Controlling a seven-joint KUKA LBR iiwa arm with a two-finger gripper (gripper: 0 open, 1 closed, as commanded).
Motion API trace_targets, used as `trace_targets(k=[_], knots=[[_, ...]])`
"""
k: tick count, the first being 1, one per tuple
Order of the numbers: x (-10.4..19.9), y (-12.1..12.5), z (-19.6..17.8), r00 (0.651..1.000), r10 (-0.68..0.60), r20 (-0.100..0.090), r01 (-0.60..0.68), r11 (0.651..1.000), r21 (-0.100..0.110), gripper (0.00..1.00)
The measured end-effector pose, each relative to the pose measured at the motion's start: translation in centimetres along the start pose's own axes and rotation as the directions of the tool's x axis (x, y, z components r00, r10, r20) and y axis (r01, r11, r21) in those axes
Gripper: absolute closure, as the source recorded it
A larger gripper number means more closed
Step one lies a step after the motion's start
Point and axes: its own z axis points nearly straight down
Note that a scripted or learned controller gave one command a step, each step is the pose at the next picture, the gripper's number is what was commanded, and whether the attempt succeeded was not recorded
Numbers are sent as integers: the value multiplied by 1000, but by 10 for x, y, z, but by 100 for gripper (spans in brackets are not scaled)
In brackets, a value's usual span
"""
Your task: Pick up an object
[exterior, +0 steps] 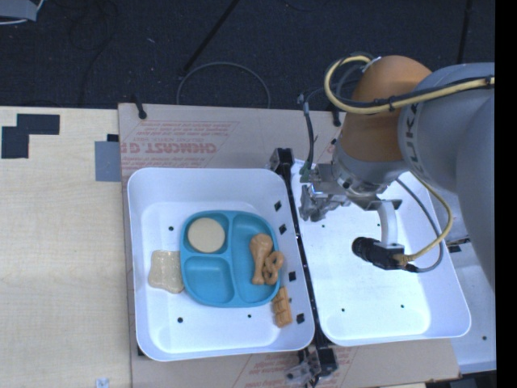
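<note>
the fingers (313, 208), whose gap i cannot tell, hang over the right bin (388, 305); the pretzel (266, 259) lies down-left of them, long axis near-vertical.

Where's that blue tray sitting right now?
The blue tray lies in the left bin, near its middle, with a pale flat piece touching its left edge and a small tan piece at its lower right corner.
</note>
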Motion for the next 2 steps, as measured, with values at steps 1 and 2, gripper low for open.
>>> trace_targets(k=[1,2], knots=[[50,0,-13,1000,-1,0,1,1000,-2,100],[103,-12,-13,1000,0,1,0,1000,0,100]])
